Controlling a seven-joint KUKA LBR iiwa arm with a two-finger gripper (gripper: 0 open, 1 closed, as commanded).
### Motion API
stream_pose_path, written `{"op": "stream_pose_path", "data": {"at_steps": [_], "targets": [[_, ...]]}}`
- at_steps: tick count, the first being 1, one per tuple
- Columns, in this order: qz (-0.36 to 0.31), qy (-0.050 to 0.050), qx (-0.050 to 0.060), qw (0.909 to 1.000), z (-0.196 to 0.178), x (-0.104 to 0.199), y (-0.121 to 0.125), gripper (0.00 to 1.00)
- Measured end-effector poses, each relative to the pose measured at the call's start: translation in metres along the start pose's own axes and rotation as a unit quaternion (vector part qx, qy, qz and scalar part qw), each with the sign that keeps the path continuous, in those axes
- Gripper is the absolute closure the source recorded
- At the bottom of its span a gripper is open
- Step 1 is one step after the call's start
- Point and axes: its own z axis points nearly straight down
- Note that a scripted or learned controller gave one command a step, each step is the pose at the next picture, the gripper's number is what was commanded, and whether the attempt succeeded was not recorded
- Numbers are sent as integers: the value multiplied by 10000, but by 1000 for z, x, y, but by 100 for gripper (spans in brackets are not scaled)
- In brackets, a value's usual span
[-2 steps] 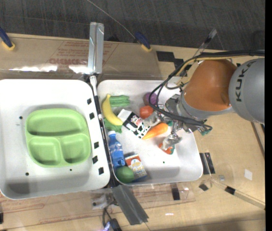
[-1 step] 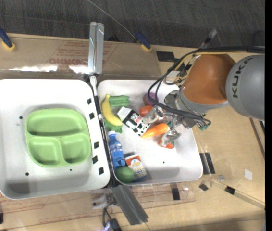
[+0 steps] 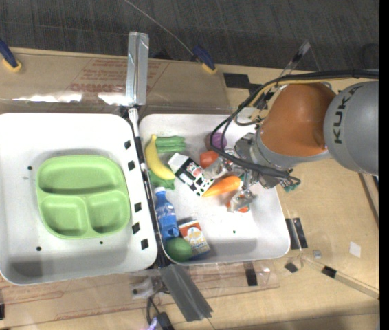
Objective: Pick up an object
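Observation:
My gripper (image 3: 241, 199) hangs low over the right bin (image 3: 270, 236), right of its middle, below the orange wrist band. An orange carrot (image 3: 219, 185) lies just to its left, touching or nearly touching it. A black-and-white patterned box (image 3: 190, 172) and a red round item (image 3: 208, 159) lie beside the carrot. A yellow banana (image 3: 156, 158) and a green vegetable (image 3: 170, 144) rest along the bin's left side. A blue bottle (image 3: 165, 216), a small juice carton (image 3: 196, 236) and a green lime (image 3: 177, 249) sit at the front left. The wrist partly hides a purple item (image 3: 216, 140).
The left bin (image 3: 9, 184) holds a green divided tray (image 3: 83, 196). A metal divider bar (image 3: 137, 71) stands between the bins at the back. Cables (image 3: 249, 108) loop over the right bin's back edge. Bare white floor shows at the right bin's front right.

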Motion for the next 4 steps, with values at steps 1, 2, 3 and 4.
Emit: {"op": "stream_pose_path", "data": {"at_steps": [1,2,3,4], "targets": [[57,59,-36,10000,1,-15,-1,0],[-91,11,-71,9999,2,-8,-14,0],[-127,4,-11,9999,1,-7,-2,0],[214,13,-53,9998,1,3,-8,0]]}}
